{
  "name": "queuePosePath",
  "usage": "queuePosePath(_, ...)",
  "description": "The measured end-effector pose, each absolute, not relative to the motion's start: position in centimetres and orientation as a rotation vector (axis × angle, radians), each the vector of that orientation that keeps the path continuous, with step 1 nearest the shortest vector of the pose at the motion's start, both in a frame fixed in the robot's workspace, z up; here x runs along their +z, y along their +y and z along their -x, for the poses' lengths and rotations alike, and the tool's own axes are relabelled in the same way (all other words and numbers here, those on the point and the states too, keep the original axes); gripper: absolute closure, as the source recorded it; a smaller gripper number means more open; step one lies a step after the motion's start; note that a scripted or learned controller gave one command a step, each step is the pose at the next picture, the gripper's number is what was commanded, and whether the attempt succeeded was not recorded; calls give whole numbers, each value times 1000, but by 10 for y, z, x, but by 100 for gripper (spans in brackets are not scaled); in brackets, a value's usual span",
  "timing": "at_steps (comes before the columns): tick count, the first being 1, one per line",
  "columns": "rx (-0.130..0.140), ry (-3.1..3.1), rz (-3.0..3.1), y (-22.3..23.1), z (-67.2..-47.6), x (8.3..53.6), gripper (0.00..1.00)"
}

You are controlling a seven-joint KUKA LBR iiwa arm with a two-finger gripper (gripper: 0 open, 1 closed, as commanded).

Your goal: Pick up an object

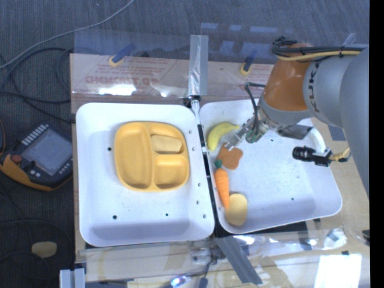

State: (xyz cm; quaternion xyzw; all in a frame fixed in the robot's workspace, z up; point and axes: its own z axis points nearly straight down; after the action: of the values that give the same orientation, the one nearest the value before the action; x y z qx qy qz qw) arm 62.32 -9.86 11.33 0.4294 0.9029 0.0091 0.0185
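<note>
banana (217, 134) under the gripper (235, 138) — finger state unclear — carrot (222, 185) just below, right bin (288, 179)

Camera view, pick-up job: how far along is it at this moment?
Done: the gripper is down in the right white bin, at the yellow banana-shaped toy and just above the flat orange-brown piece. In hand: nothing visibly between the fingers. Left: grasp and lift. The orange carrot toy and pale yellow round piece lie untouched; the yellow divided tray sits in the left bin.
</note>
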Motion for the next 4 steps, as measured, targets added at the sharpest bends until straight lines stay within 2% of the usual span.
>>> queuePosePath(1,28,2805,-1334,-99,-623,113,0)
queuePosePath(2,28,2805,-1334,-99,-623,113,0)
queuePosePath(3,26,2810,-1314,-112,-576,102,0)
queuePosePath(4,2,2889,-1231,-70,-550,184,0)
